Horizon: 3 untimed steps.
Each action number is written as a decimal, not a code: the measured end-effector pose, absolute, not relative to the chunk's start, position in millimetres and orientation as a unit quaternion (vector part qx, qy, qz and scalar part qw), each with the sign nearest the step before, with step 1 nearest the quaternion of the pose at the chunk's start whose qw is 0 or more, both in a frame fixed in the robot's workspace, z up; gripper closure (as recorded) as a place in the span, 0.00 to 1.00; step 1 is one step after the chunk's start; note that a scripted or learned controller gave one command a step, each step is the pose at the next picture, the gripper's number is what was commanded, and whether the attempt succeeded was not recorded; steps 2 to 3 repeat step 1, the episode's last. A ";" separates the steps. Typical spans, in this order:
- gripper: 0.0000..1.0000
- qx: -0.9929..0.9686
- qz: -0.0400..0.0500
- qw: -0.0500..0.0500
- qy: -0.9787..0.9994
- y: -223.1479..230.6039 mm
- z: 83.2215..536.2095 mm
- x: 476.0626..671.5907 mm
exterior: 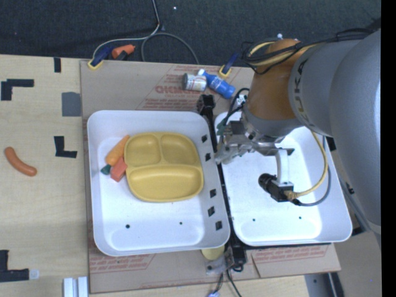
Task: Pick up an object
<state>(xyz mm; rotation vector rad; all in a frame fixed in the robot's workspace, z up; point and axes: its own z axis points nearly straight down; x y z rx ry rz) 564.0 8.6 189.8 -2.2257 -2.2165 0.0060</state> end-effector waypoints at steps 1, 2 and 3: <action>1.00 -0.708 0.000 -0.001 -0.706 -36.4 219.8 555.6; 1.00 -0.708 0.000 -0.001 -0.706 -36.4 219.8 555.6; 1.00 -0.708 0.000 -0.001 -0.706 -36.4 219.8 555.6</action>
